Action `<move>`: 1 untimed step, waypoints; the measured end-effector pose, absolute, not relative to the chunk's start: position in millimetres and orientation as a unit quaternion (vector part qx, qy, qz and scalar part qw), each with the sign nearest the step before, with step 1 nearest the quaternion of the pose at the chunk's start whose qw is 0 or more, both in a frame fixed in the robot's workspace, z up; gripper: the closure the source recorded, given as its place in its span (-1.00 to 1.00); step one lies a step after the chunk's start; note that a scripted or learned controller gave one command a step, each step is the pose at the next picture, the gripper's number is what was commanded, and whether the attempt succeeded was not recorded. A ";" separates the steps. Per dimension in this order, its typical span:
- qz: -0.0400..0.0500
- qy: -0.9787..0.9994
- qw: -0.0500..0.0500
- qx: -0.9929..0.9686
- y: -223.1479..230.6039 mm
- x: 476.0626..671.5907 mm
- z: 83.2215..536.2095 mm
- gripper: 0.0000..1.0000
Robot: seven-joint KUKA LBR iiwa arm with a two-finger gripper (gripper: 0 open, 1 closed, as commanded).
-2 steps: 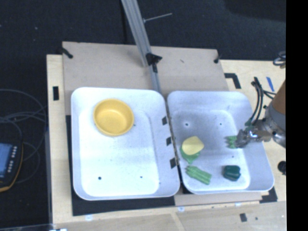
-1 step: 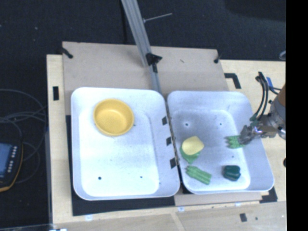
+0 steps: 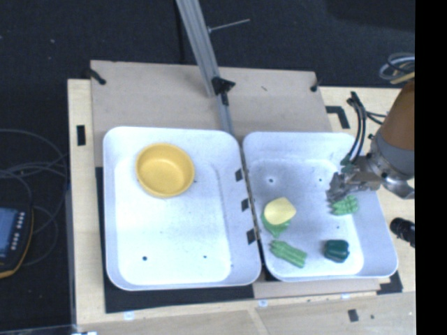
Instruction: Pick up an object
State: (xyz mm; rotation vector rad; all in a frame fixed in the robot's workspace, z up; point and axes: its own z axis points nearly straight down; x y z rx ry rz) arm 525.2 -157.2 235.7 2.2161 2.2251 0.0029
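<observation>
In the right bin (image 3: 300, 152) lie a pale yellow-green rounded object (image 3: 279, 212), a light green ridged piece (image 3: 288, 253) near the front, a dark green pepper-shaped object (image 3: 336, 250) at the front right, and a light green piece (image 3: 344, 206) by the right wall. My gripper (image 3: 338, 190) hangs at the right side of this bin, directly over and touching or nearly touching that light green piece. The arm enters from the right, orange band above the wrist.
The left bin (image 3: 174, 257) holds a yellow bowl (image 3: 165, 169) at its back left. A grey metal post (image 3: 199, 40) rises from behind the bins, between them. Cables loop by the arm at the right.
</observation>
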 end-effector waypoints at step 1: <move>0.001 0.709 0.000 0.705 -98.6 541.0 241.2 1.00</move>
